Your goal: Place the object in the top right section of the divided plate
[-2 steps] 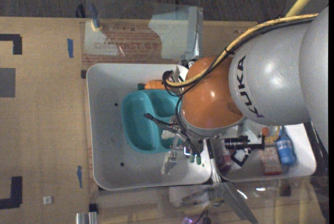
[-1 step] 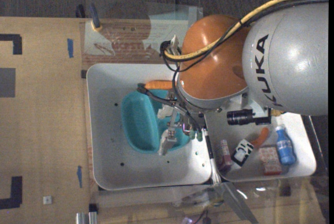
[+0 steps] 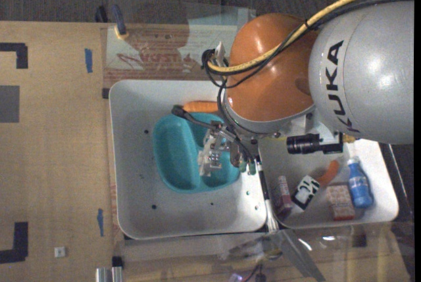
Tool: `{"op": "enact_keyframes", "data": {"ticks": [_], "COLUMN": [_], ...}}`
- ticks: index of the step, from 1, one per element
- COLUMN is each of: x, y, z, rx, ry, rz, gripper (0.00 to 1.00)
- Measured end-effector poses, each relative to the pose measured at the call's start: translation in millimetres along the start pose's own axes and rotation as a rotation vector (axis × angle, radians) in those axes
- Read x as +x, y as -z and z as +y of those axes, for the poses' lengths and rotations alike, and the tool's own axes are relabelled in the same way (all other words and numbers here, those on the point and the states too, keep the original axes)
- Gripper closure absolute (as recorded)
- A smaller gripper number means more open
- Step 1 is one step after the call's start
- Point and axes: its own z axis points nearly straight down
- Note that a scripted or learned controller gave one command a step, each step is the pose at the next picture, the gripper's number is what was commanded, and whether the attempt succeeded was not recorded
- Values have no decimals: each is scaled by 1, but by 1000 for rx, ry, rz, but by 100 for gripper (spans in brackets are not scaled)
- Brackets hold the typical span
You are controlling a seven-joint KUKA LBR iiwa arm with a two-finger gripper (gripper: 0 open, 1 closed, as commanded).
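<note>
The grey arm's gripper [image 3: 220, 154] hangs over the teal divided plastic plate [image 3: 176, 154] in the left white bin [image 3: 131, 208]. An orange carrot-like object [image 3: 199, 106] lies just behind the plate.

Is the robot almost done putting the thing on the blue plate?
Hard to say. The gripper hangs over the plate in the left bin, so the arm is in place. I cannot tell whether it holds anything, and I see nothing lying on the plate. An orange object lies just beyond the plate. The placing looks left to do.
</note>
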Motion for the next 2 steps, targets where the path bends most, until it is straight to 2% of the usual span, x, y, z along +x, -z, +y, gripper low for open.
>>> {"op": "enact_keyframes", "data": {"ticks": [1, 2], "x": [-1, 1], "y": [10, -38], "z": [1, -72], "rx": [-2, 2], "ry": [2, 46], "rz": [-5, 6], "gripper": [100, 100]}}
